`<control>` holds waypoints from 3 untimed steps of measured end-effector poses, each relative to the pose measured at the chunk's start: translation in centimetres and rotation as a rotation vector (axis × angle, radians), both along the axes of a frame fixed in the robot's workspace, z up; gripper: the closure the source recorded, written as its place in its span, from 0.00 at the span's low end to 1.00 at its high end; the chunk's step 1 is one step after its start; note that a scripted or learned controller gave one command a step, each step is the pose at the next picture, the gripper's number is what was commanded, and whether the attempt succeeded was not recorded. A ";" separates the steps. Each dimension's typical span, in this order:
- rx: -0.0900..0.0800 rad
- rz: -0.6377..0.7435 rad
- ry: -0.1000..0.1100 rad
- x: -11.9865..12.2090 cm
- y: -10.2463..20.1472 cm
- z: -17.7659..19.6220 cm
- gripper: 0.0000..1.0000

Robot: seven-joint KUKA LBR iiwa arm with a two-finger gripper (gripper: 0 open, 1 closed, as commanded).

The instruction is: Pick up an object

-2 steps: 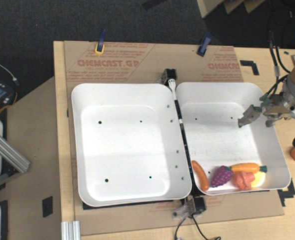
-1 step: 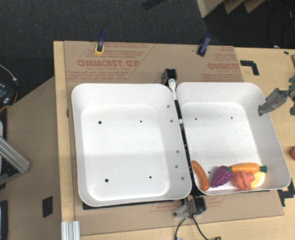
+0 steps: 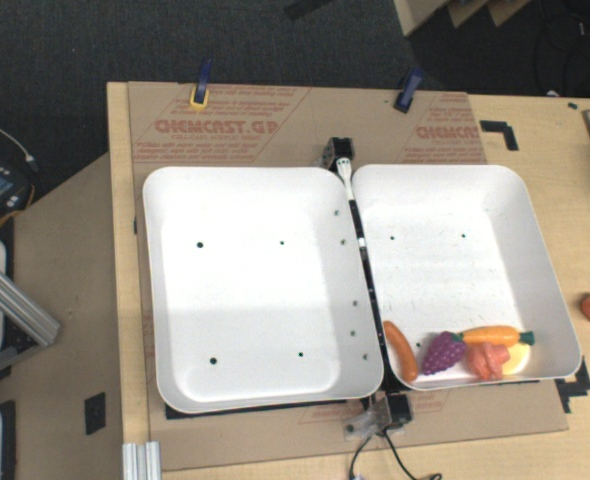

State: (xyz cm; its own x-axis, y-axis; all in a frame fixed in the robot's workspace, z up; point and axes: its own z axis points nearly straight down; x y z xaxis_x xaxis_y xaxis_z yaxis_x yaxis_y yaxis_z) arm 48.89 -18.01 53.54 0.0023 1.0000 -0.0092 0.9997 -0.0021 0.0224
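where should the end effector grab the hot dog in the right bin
Grip the hot dog across its narrow middle, coming straight down. It lies flat and long against the right bin wall, grapes close on its other side, so align the fingers along its length's gaps, probably.

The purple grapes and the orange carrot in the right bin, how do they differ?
The purple grapes form a bumpy, rounded cluster; the orange carrot is smooth, long and slim. The grapes sit left of the carrot, which lies roughly level and bears a green tip at its right end. Both rest along the near wall of the right bin, among other toy foods.
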 end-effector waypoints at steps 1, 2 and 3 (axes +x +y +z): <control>0.008 -0.002 0.025 -1.1 -4.7 -2.6 0.00; 0.004 0.003 0.015 -0.9 -4.4 0.2 0.00; 0.001 0.003 0.012 -0.8 -4.4 1.1 1.00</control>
State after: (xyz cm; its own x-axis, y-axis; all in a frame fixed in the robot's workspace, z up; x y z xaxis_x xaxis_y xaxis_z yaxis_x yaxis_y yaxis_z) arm 48.05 -22.43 54.68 -0.0013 1.0000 -0.0083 0.9999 0.0014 0.0107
